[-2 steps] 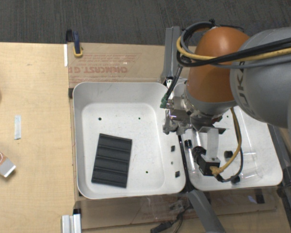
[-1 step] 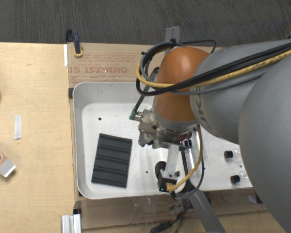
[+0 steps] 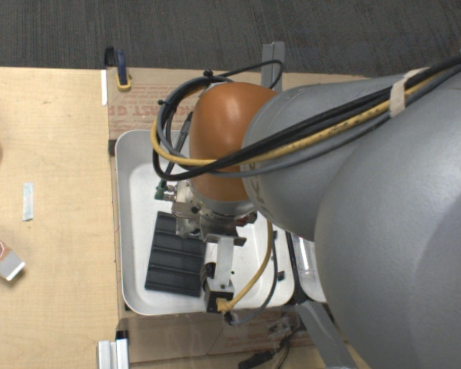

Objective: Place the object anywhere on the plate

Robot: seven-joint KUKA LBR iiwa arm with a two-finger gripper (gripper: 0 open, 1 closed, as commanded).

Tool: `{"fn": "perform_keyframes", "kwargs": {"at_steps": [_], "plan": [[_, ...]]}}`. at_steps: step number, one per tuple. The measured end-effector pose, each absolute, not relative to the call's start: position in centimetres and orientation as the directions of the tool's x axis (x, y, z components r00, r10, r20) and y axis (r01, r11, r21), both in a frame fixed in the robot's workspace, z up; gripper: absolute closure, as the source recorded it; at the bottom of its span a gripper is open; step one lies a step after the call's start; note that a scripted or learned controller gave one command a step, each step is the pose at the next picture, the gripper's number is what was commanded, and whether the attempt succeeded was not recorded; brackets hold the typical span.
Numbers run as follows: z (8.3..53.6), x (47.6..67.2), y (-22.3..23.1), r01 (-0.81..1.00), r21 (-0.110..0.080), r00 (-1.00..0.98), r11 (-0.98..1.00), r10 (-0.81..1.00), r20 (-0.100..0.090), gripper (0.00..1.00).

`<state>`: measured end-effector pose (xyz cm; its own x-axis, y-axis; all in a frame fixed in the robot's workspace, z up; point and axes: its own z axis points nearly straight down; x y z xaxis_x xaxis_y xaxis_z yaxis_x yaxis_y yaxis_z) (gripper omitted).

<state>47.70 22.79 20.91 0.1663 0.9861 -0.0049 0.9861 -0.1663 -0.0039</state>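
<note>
Overhead, the grey arm [image 3: 353, 191] covers the right side. Dark carpet [image 3: 215, 14] borders the tan bench [image 3: 54, 129]. The white bin [image 3: 134, 206] holds a black ribbed block [image 3: 173, 260], lying flat just beside the gripper [image 3: 200, 225]. Gripper opening: cannot tell.

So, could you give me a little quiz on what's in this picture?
1. True or false: the black ribbed slab lies in the white bin.
2. What colour is the band on the arm? A green, B orange, C blue.
3. Fill in: the small pale strip lies on the wooden ____, left of the bin.
Key: 1 true; 2 B; 3 bench.
</note>
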Motion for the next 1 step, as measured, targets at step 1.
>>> {"fn": "perform_keyframes", "kwargs": {"at_steps": [1], "plan": [[20.92, 47.71, 22.78, 0.986, -0.004, 0.167, -0.167, 0.986, -0.005, 0.0]]}}
